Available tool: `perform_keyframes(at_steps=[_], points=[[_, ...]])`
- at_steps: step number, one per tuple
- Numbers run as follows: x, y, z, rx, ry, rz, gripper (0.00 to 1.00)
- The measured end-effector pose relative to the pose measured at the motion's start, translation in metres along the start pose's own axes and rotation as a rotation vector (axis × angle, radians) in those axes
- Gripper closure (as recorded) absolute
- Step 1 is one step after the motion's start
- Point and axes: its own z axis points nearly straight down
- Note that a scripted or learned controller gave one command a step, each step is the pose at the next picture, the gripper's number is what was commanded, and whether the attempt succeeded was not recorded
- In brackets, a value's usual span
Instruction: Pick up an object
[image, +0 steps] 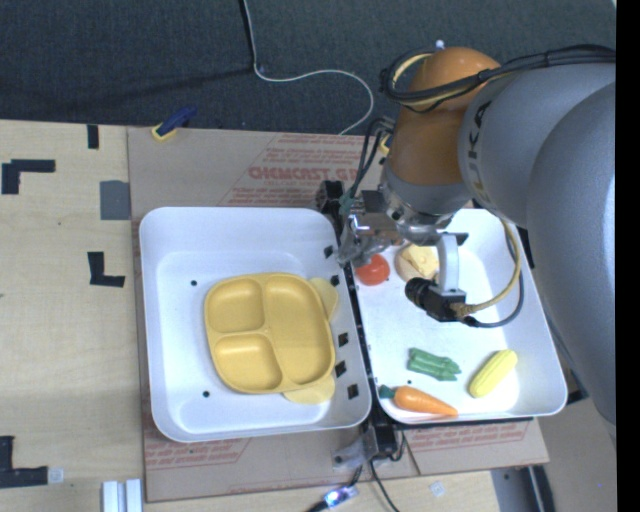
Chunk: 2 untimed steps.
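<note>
Gripper (372, 238) low over right bin (535, 330), above red tomato (373, 270) by dividing wall; grip state cannot tell. Risk: tomato round, could roll aside; wall may block descent.

Landmark: left white bin (165, 300).
Beneath it: brown cardboard sheet (250, 170).
Beyond its far-left corner: blue-and-yellow clip (174, 122).
Behind it: white cable (300, 72) on dark cloth.
</note>
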Motion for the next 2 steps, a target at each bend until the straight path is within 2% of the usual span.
perform_keyframes(at_steps=[2], points=[[-0.0101,-0.0031,-0.0016,0.0,-0.001,0.001,1.0]])
